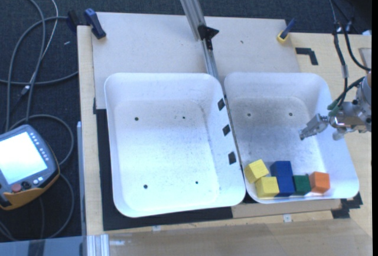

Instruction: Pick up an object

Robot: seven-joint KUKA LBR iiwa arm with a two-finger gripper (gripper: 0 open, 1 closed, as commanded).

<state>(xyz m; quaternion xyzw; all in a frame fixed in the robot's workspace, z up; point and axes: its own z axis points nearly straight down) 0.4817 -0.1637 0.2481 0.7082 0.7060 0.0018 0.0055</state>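
Observation:
Several small blocks lie along the front wall of the right bin (277, 86): a yellow block (256, 169), a second yellow block (267, 186), a blue block (283, 177), a green block (302, 184) and an orange block (319, 181). They touch or nearly touch each other. My gripper (311, 128) hangs over the right side of this bin, reaching in from the right edge. It is above and behind the blocks, apart from them, with nothing visibly held.
The left bin (118, 95) stands beside the right one, with a row of black clips (226, 129) between them. A metal pole (189, 0) slants in from the top. Blue (94, 23) and yellow (285, 32) clamps hold the back board.

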